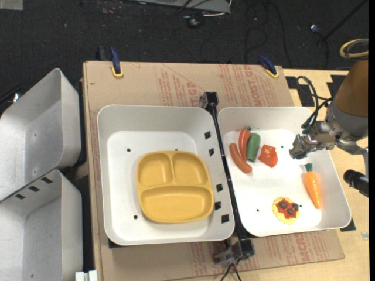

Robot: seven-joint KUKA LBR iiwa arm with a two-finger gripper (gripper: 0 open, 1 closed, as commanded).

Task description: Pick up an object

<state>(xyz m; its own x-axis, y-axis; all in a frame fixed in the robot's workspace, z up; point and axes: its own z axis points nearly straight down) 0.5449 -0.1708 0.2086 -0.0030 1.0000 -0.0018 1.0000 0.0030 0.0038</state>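
1. Near edge of right bin [337, 215]: small round yellow toy pizza [286, 209] with dark red toppings, lying flat on the bin floor.
2. Just behind it to the right: orange toy carrot [313, 188], green tip pointing away from the camera.
3. Left bin [111, 157]: yellow divided plate [174, 186] with three compartments, sitting about centre.
4. Mid right bin: red piece [268, 156]; to its left a green piece [252, 147] touching two red-orange sausage shapes [241, 158].
5. Gripper [297, 150] hangs low over the right bin, between the red piece and the carrot's tip, near both. Finger opening: cannot tell at this angle; nothing seen between the fingers.
6. Far side: cardboard sheet [176, 81] under both bins, clamped at two points.
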